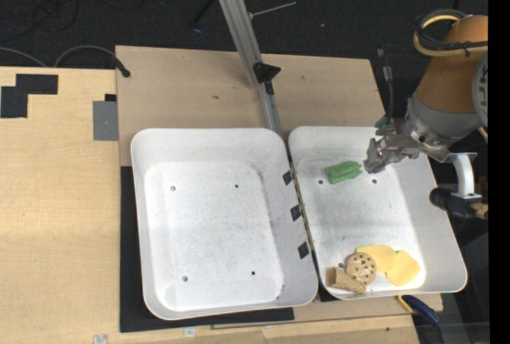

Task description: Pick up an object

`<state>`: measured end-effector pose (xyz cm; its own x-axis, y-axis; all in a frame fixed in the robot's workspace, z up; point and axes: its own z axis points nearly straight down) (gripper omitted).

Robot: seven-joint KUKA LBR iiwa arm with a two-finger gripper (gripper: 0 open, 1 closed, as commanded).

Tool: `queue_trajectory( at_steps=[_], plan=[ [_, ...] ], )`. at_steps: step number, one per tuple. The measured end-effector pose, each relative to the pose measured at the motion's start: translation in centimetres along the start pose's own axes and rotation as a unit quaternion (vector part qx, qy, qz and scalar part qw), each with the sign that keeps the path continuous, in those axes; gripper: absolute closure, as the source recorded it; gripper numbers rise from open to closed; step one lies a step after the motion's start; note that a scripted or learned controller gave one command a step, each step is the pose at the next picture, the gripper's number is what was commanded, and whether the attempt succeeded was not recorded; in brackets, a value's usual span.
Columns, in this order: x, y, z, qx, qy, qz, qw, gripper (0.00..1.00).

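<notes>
Setting: a pale wooden desk (pixel 199 87) on a dark floor strewn with cables, seen from above at a slant; a slim metal rail (pixel 239 32) slants down toward the seam between two shallow white bins.

Left bin (pixel 151 151): bare white floor with a few small dark dots.

Right bin (pixel 430 223): a small green block (pixel 343 172) lies near the far end; at the near end sit a round yellow piece (pixel 390 264), a dotted cookie-like disc (pixel 361 265) and a tan scrap (pixel 344 279), bunched together and touching.

Arm: the grey arm with its orange band (pixel 454 56) reaches in over the right bin's far right corner.

Pincer (pixel 374 161): low over the bin floor, just beside the green block's right end; whether its tips are spread or pressed together cannot be told, and nothing is seen between them.

Likely target: the green block, judging by how near it lies.

Handling, as a judgement: the block looks small, light and perhaps soft like foam, so it should lift easily but may slide on the smooth bin floor if nudged from one end.

Where to take hold: across its short width at mid-length, one fingertip on each long side.

Risk: coming down at the end rather than the middle could push it away toward the bin divider.
</notes>
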<state>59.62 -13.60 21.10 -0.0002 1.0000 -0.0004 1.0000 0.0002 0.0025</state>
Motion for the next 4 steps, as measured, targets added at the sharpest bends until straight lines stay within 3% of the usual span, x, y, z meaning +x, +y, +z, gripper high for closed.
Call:
queue_trajectory(
  at_steps=[1,4],
  plan=[
    [-0.1,0.1,-5.3,-0.001,0.0,-0.001,1.0,1.0],
    [15.7,-1.1,-2.4,0.004,0.001,-0.002,1.0,1.0]
  ],
)
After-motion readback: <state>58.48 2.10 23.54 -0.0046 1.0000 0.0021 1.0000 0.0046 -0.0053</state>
